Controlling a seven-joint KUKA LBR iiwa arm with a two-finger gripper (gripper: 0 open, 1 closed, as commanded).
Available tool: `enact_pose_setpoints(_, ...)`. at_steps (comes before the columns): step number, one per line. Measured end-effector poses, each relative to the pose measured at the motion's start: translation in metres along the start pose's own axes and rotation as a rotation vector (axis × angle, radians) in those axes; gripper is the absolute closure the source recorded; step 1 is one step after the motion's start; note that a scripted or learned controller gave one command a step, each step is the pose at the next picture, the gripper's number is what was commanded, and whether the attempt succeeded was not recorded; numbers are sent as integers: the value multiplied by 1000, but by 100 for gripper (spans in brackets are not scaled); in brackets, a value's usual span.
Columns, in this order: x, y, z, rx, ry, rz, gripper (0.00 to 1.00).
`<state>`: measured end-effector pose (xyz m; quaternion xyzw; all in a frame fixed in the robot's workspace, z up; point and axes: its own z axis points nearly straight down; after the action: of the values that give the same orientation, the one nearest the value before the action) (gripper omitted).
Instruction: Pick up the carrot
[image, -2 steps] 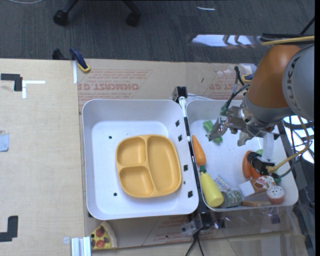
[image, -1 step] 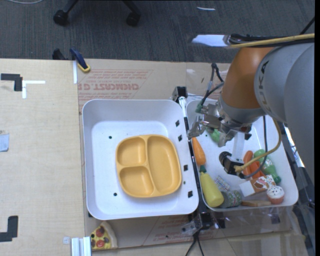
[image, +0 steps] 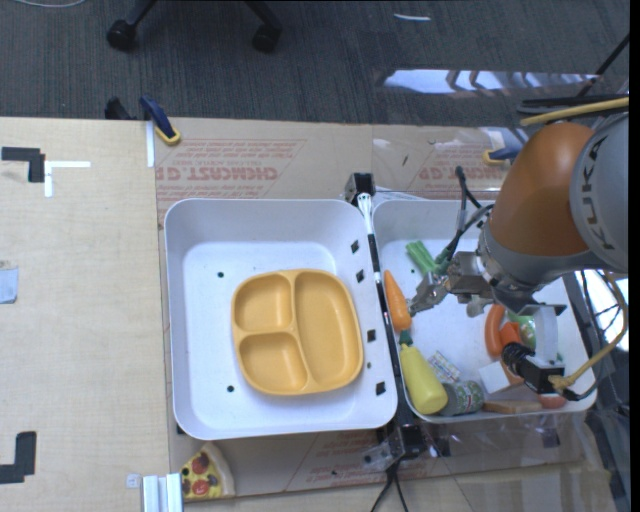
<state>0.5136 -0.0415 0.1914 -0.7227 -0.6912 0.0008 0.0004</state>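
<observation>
While the carrot (image: 397, 301) lies along the right bin's (image: 462, 417) left wall, the gripper (image: 432, 291) hovers just beside it, apparently lining up a grasp; whether its jaws are parted cannot be told.

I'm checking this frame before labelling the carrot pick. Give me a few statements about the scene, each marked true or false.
1. The yellow divided plate sits in the left bin. True.
2. The carrot lies on the yellow divided plate. False: it lies in the right bin, against the wall next to the left bin.
3. The gripper is over the right bin, beside the carrot. True.
4. The carrot is lifted clear of the bin. False: it rests in the bin.
5. The yellow corn-like toy lies nearer the camera than the carrot. True.
</observation>
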Motion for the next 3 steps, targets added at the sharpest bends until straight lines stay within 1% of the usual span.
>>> enact_pose_setpoints(1, 48, 12, 1, 0, -1, 65, 0)
enact_pose_setpoints(2, 22, 44, 1, 0, -2, 290, 0)
enact_pose_setpoints(3, 19, 45, -112, -2, -2, 1, 0)
